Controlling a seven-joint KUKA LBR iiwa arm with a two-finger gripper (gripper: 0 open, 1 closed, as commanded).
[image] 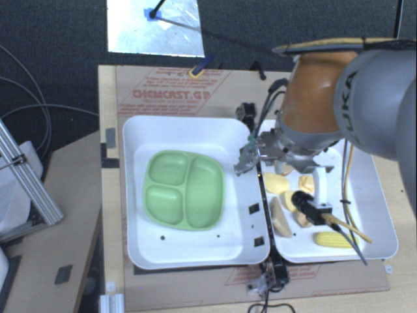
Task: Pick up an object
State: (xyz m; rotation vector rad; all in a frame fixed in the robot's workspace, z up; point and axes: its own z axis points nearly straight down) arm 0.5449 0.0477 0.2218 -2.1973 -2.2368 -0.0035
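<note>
Several yellow toys (277, 184) just beside the gripper (249, 156) (can't tell if it's spread or pressed together) look light, stiff, slick, so I'd pinch one across its middle.

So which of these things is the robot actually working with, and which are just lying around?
Part of the job: claw; yellow pieces in the bin under the arm; green plate in the other bin.
Just lying about: cardboard under the bins; shiny sheet; cables; metal frame.
</note>
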